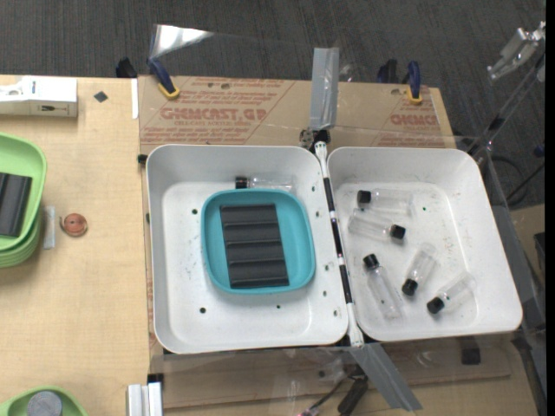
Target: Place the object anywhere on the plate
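So the teal plate (pixel 212 232) sits mid left bin (pixel 173 319), carrying a black ribbed block (pixel 253 245), with one clear vial (pixel 260 183) just beyond its far edge. Five more black-capped vials (pixel 381 228) lie scattered across the right bin (pixel 486 310).

The left bin (pixel 182 319) and the right bin (pixel 490 258) lie in full view, rim to rim. The teal plate (pixel 212 237) and the vials (pixel 375 227) sit uncovered from above.
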`<state>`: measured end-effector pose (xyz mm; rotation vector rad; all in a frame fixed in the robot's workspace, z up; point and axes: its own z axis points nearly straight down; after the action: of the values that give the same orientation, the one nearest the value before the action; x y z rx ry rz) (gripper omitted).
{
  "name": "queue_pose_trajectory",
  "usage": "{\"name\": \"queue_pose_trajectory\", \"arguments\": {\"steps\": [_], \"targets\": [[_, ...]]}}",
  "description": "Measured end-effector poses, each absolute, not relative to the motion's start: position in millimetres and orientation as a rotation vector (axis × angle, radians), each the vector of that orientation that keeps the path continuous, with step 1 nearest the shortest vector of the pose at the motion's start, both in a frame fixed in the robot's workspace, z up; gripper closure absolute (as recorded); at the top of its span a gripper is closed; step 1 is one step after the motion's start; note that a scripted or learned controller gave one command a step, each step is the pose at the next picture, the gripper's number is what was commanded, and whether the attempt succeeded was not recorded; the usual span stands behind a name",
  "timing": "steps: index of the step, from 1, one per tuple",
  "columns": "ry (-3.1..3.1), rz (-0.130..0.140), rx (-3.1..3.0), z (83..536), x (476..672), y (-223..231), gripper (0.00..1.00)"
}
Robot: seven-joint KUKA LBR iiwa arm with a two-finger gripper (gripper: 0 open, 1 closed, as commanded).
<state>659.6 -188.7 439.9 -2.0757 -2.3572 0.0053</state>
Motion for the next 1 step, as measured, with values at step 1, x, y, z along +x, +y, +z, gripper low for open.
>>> {"name": "queue_pose_trajectory", "arguments": {"steps": [1], "targets": [[-2.357, 0.005, -2.076, 439.9, 659.6, -188.7, 0.0]]}}
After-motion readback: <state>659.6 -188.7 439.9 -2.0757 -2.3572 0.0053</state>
